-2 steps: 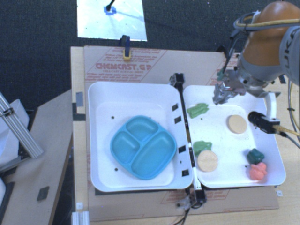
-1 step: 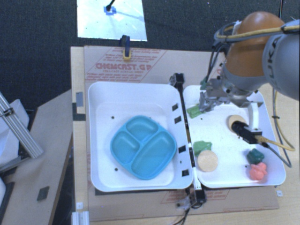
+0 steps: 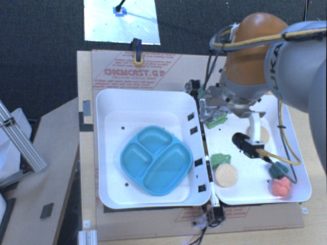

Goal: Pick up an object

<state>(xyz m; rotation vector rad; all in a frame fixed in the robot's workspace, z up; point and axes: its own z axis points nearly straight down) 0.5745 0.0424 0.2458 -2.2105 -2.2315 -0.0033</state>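
We found the gripper low in the far left corner of the right bin, hard by the wall shared with the left bin. We judged it stood there because a green piece lay just beside it on the near side, so close that we could not say whether they touched. Whether the gripper was spread or pressed together we could not tell, since the wrist covered it, and nothing showed as held. That green piece seemed to us the likeliest thing to pick up. Nearer than the gripper lay a green lump and, touching it, a biscuit. To the gripper's right a second biscuit lay half hidden by the robot. Well off to the right and nearer, a teal piece and a pink lump sat together by the rim. The wall was the main hindrance, we thought, leaving little room on that side. Beyond it, to the gripper's left, a blue plate rested in the left bin, well apart.
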